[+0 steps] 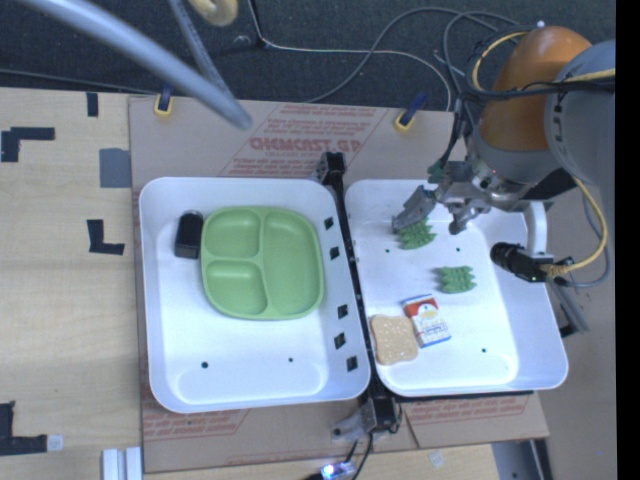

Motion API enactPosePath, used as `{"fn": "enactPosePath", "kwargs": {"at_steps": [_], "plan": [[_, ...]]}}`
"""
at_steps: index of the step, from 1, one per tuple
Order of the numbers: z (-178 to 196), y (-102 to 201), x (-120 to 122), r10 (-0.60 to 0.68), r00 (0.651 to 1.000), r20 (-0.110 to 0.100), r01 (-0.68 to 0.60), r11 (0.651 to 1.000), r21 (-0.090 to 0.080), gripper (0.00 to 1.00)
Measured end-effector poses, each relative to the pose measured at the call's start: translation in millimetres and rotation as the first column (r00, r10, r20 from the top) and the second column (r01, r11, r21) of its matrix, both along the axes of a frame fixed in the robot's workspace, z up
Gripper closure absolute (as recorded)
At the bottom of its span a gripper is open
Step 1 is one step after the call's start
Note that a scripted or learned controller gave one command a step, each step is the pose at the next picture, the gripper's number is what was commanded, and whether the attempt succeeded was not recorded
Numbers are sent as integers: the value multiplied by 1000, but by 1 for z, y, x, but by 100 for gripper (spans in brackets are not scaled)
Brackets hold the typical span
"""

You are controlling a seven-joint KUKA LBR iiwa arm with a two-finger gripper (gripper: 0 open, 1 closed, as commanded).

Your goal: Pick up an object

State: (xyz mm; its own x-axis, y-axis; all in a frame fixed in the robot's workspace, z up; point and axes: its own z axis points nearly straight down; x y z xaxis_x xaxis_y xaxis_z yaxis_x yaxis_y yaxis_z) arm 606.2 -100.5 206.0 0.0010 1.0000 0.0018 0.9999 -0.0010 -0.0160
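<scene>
My gripper (436,215) hangs over the back of the right bin (520,353), its two fingers spread open. A green leafy toy (415,236) lies on the bin floor just below and between the fingertips, not held. A second green leafy piece (455,279) lies further forward in the same bin. Near the front left of that bin sit a tan slice of toast (394,337) and a small red, white and blue carton (427,320).
The left bin (170,358) holds a green divided plate (263,262) and a small black block (188,235) at its left. A black divider (343,268) runs between the bins. Cables (560,263) trail at the right of the right bin.
</scene>
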Motion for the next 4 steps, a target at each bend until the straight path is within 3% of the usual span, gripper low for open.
{"fn": "enactPosePath", "kwargs": {"at_steps": [1, 4], "plan": [[9, 0, 3, 3, 1000, 14, -3, 1000, -1, 0], [-123, -6, -7, 3, 1000, 14, -3, 1000, -3, 0]]}}
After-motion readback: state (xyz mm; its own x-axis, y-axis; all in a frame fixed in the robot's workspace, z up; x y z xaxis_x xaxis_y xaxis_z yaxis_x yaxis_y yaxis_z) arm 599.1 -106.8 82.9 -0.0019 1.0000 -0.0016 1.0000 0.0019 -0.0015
